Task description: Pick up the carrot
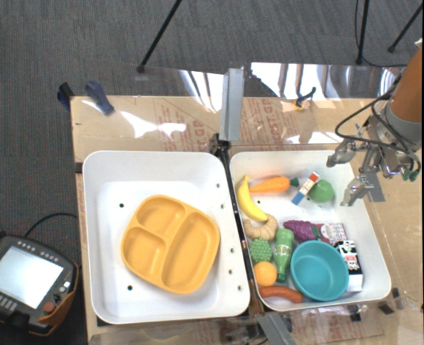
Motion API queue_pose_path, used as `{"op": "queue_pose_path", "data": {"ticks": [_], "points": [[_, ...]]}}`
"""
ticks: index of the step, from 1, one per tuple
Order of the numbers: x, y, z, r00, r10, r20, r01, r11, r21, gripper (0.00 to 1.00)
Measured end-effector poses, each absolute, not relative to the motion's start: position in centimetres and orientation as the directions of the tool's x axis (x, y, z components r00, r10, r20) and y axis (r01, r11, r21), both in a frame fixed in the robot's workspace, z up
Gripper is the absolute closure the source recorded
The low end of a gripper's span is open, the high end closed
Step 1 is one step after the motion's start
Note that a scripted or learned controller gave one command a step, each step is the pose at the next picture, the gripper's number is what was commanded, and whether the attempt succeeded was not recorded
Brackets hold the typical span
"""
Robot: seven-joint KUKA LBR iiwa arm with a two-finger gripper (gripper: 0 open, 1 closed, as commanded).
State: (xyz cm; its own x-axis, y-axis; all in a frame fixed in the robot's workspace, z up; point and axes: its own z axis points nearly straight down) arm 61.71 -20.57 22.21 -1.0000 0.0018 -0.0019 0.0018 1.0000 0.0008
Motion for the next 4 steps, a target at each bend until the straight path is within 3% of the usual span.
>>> {"op": "queue_pose_path", "data": {"ticks": [1,2,3,4], "points": [[61.4,-15.3,12.1,-1.000,0.013,0.010,0.013,1.000,0.005,0.00],[64.1,-12.4,9.2,-0.999,-0.052,0.009,-0.052,0.999,-0.001,0.00],[64.0,-8.9,9.2,-0.807,0.590,0.024,0.590,0.808,-0.008,0.00],[63.4,-9.0,9.0,-0.700,0.714,0.006,0.714,0.700,-0.008,0.00]]}}
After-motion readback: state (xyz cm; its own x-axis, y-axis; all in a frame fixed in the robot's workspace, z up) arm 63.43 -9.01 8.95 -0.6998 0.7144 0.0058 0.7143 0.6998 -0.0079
